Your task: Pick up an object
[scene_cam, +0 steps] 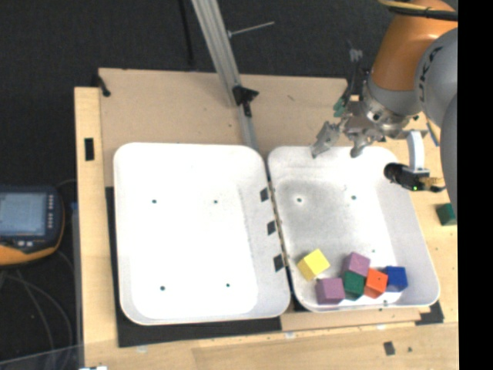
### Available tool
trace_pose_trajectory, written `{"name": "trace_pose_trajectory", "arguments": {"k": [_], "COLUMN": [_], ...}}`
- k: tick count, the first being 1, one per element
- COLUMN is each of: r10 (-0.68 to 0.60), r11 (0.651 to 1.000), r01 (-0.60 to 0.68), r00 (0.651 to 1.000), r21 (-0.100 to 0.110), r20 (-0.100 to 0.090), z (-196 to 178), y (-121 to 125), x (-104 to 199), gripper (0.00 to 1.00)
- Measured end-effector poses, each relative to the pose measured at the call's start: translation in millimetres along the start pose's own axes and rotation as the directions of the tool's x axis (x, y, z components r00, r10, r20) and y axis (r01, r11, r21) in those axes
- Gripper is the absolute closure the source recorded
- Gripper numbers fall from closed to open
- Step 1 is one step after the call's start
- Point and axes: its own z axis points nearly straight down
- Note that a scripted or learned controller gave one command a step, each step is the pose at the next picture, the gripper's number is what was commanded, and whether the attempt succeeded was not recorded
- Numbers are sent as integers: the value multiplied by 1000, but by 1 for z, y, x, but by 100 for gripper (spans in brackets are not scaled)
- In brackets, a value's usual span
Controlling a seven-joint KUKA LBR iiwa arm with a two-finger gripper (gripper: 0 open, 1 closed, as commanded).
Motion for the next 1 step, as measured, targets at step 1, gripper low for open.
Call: {"name": "trace_pose_trajectory", "arguments": {"k": [1], "r10": [4], "r11": [1000], "r01": [-4], "r00": [1000], "r21": [3], "r20": [1], "z": [116], "y": [6], "x": [36], "gripper": [0]}}
